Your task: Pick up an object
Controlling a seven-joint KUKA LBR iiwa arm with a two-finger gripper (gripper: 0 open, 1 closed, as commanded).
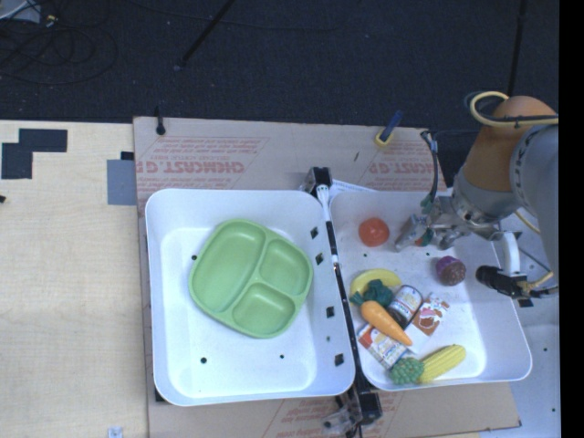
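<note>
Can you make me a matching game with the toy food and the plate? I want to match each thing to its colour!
Things:
1. plate
2. tomato
3. carrot
4. corn

Colours:
A. yellow
B. orange
C. light green
D. red

Right pairs: 1-C, 2-D, 3-B, 4-A.

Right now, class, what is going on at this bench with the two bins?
A grey robot arm reaches into the right bin, its gripper low near the orange ball and holding nothing visible. Toy food lies there: a carrot, corn, a purple piece. The left bin holds a green divided plate.
</note>
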